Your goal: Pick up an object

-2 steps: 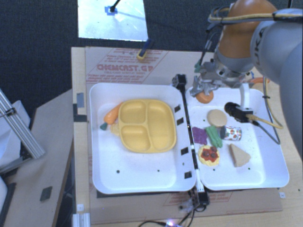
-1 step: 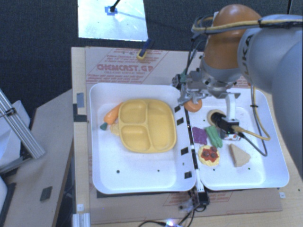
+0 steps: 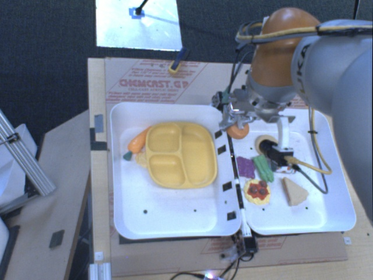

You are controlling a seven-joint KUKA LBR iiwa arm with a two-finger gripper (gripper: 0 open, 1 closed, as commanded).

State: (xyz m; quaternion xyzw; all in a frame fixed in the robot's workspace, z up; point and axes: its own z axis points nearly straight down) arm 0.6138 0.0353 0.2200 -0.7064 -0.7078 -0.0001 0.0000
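My gripper (image 3: 234,120) hangs over the divider between the two white bins, at the back left corner of the right bin (image 3: 332,214). Directly under it lies a small round orange object (image 3: 238,132), partly hidden by the gripper; I cannot tell whether they touch. Further along the right bin are a purple piece (image 3: 245,167), a green piece (image 3: 263,168), a small round pizza-like toy (image 3: 257,191), a tan wedge (image 3: 294,192) and a pale ring (image 3: 266,141). In the left bin (image 3: 134,214) a yellow compartment plate (image 3: 180,154) lies with an orange carrot (image 3: 138,140) against its left edge.
The grey arm with its orange band (image 3: 282,45) covers the right bin's back right. A yellow cable (image 3: 317,169) loops over that bin. Cardboard (image 3: 151,83) lies behind the bins, and a metal frame (image 3: 23,156) stands at the far left.
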